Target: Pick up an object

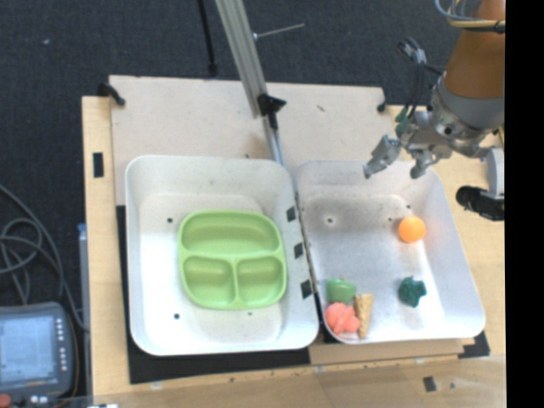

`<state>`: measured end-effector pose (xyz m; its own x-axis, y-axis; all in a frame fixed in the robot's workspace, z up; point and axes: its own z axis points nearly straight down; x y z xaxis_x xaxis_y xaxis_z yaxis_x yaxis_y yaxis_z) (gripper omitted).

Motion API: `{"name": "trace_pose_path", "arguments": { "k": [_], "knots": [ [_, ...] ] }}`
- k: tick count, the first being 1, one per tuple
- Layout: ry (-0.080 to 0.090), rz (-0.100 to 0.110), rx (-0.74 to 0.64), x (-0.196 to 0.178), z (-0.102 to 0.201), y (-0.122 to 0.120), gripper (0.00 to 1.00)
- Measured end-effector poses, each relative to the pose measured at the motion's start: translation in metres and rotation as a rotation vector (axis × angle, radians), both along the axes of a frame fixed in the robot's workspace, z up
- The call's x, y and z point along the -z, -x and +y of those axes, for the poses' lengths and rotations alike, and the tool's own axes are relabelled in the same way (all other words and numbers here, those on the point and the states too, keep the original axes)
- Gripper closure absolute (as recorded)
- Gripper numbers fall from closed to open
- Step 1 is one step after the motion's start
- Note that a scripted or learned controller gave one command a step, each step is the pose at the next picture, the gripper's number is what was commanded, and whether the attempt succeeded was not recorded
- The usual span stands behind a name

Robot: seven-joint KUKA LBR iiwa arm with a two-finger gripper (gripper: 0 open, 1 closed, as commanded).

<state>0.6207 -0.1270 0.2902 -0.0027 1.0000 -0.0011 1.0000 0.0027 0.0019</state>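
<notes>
My gripper [398, 161] hangs over the far edge of the right bin [365, 194], fingers spread apart and nothing between them. Below it in that bin lie an orange ball [411, 229] near the right wall, a dark green toy [412, 291] nearer the front, and at the front left corner a green block [342, 291], a pink toy [342, 319] and a tan cone [365, 313]. The ball is the closest object to the gripper, a short way in front and to its right.
The left bin [153, 194] holds a light green divided tray [231, 258]. A slanted metal pole [242, 49] rises from the bench behind the bins. A grey screen [30, 347] stands at the lower left, off the bench.
</notes>
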Motion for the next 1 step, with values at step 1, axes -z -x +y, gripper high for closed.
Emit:
{"name": "trace_pose_path", "arguments": {
  "k": [1],
  "knots": [
    [0.0, 0.0, 0.0, 0.0, 0.0, 0.0, 0.0]
  ]
}}
